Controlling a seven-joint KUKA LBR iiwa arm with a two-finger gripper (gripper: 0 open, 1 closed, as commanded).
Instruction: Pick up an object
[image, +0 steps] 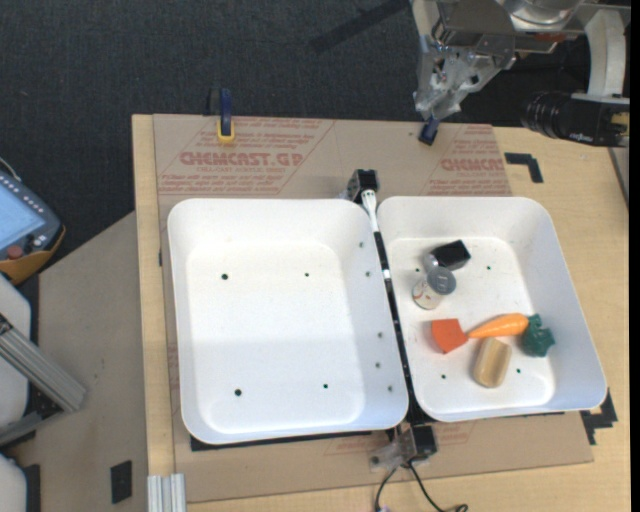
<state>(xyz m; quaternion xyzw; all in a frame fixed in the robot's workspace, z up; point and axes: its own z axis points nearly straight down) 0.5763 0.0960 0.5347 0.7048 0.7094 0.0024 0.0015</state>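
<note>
**benchwatcher:** So where's the end effector (437, 100) right now? I see it at the top of the frame, right of centre, hanging over the cardboard beyond the bins. Can't tell if it's spread or pressed together, too small and blurry.

**gripnerd:** Yeah, and everything grabbable sits in the right bin (560, 260), so straight down-frame from it. The carrot (499, 326) looks like the obvious pick, lower right, long axis running roughly left-right with a slight tilt. Orange block (447, 335) just beside its left tip, green piece (538, 338) at the right end. I'd guess it has to travel well down-frame first.
</note>
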